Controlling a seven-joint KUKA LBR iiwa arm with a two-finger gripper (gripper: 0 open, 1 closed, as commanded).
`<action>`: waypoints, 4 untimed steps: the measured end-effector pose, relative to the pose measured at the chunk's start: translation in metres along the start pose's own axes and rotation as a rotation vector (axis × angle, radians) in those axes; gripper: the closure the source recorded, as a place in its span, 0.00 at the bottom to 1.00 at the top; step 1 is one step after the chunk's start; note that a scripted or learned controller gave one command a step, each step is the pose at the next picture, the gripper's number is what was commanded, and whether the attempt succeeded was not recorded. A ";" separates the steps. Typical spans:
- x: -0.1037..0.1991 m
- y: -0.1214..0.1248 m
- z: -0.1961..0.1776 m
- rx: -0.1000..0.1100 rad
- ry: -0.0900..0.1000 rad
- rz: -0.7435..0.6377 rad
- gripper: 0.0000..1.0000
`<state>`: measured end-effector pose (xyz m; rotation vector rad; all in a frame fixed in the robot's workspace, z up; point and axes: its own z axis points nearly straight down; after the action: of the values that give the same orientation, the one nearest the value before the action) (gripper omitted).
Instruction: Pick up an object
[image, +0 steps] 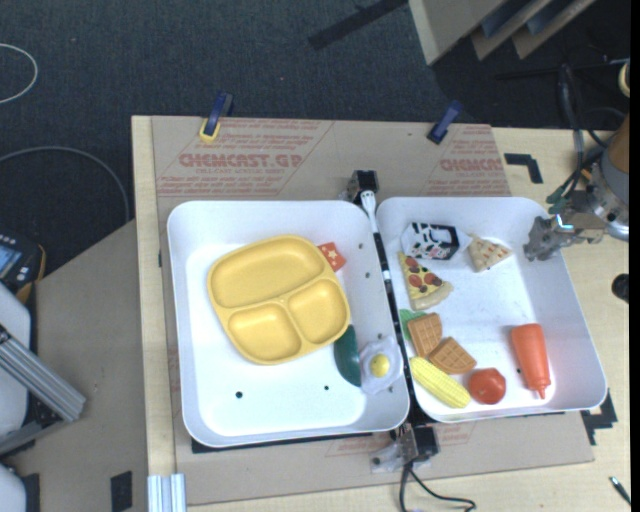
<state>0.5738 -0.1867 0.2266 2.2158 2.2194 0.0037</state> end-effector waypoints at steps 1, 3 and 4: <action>0.042 -0.007 0.001 0.007 0.005 -0.003 1.00; 0.141 -0.035 0.001 0.008 0.006 -0.004 1.00; 0.190 -0.042 -0.008 0.007 0.005 -0.005 1.00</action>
<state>0.5315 0.0037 0.2341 2.2162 2.2311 0.0021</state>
